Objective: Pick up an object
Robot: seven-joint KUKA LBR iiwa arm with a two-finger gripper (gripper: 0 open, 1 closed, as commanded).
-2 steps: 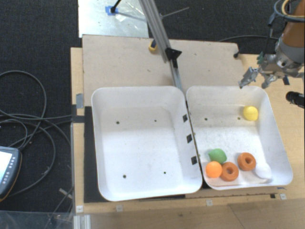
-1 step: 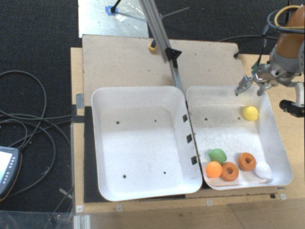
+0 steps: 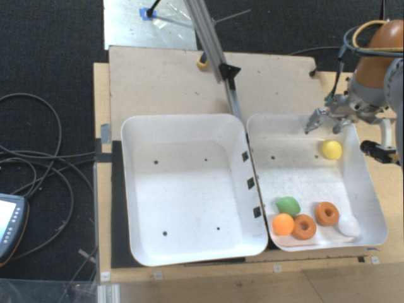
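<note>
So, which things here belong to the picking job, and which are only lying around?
For the job: gripper, open above the right bin; yellow ball, green object, orange ball, two orange rings, white object.

Lying about: cables, tablet.

Robotics lab test cell.
Plain wooden counter with two shallow white plastic bins, loose black cables on dark carpet, handheld control pendant lower left.
</note>
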